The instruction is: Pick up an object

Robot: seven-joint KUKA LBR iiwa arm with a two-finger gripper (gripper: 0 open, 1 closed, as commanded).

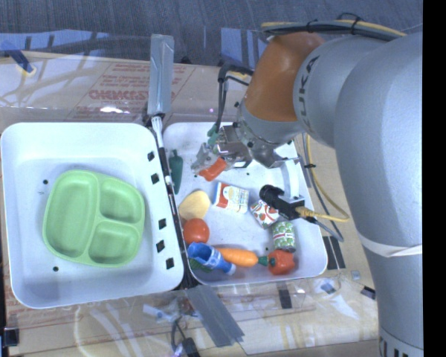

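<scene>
My gripper hangs low over the far left part of the right bin. A small orange piece lies right under its tip; whether the two touch I cannot tell. Nearer the camera in the same bin lie a white and red carton, a yellowish lump, a red tomato, a blue bottle, a carrot, a red pepper, a red and white can and a green can.
The left bin holds a green divided plate. A dark green item rests by the divider between the bins. The grey arm covers the right bin's far right corner.
</scene>
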